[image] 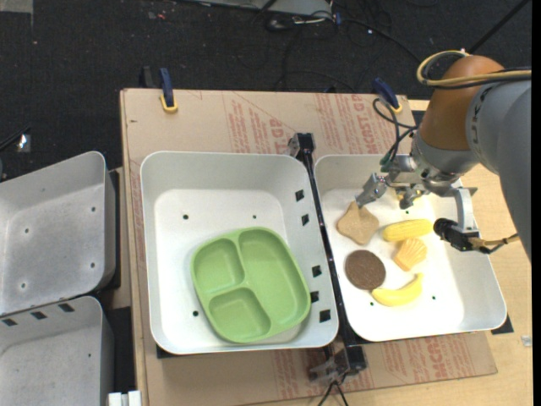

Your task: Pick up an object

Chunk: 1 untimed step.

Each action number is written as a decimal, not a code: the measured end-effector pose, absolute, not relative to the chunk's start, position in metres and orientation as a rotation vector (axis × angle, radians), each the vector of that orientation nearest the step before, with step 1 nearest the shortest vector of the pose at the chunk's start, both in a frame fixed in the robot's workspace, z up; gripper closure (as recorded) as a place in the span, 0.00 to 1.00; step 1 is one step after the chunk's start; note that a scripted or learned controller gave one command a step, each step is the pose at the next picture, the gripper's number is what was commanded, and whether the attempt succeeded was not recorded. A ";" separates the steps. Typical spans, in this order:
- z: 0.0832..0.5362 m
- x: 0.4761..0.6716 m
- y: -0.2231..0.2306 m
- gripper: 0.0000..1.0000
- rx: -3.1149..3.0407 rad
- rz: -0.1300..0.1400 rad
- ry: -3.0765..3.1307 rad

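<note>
Right bin (pixel 473 311), white, shallow, on the table (pixel 254 112) toward its right edge; holds five small food pieces, all lying on the bin floor.

- Tan bread-shaped piece (pixel 357 223): nearest the bin's left wall, in its upper half. Lies just below and slightly left of the claw, near its lower tips but apart from them.
- Yellow corn-like piece (pixel 407 230): lengthwise across the bin's middle, below the claw and a little right of it.
- Pale orange ridged piece (pixel 410 253): just beneath the corn piece, close beside it.
- Brown round disc (pixel 365 270): below the bread piece, near the left wall.
- Yellow banana (pixel 397 292): curved, lowest of the group, just right of and below the disc.

Claw (pixel 390 189): over the upper part of the right bin, borne by the grey arm (pixel 482 129) entering from the right. Fingers spread apart, nothing between them.

Left bin (pixel 161 184), white: holds a green divided plate (pixel 249 286) with three compartments, lying in the bin's lower half.
</note>
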State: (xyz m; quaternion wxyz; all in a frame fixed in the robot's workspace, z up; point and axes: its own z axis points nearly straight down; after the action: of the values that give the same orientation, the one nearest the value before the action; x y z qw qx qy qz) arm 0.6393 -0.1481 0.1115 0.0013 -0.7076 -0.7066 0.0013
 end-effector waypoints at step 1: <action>0.125 0.641 -0.148 1.00 -2.224 -0.001 -2.222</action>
State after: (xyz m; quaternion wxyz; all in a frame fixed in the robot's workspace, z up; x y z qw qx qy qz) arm 0.6410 -0.1479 0.1252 -0.0013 -0.7074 -0.7068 -0.0005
